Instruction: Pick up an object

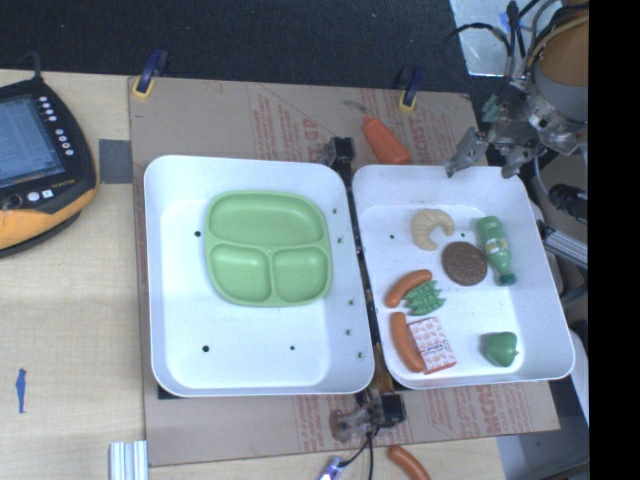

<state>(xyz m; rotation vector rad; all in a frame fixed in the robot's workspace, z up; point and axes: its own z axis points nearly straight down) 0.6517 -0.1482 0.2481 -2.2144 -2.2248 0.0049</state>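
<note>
The right bin [530, 203] holds several toy foods: a beige croissant [432, 227], a brown round patty [465, 264], a green bottle [494, 249], two orange sausages [409, 287] [404, 340], a green pea pod [425, 298], a red-and-white packet [433, 349] and a green pepper [499, 348]. My gripper [490, 161] hangs over the bin's far edge, above the croissant and the bottle. Its two dark fingers stand spread apart and open, with nothing between them.
The left bin [175, 268] bears a green divided plate [268, 246]. An orange carrot [385, 141] lies on the cardboard beyond the bins, and another sausage [410, 460] lies at the front edge. A teach pendant [35, 163] rests at the far left.
</note>
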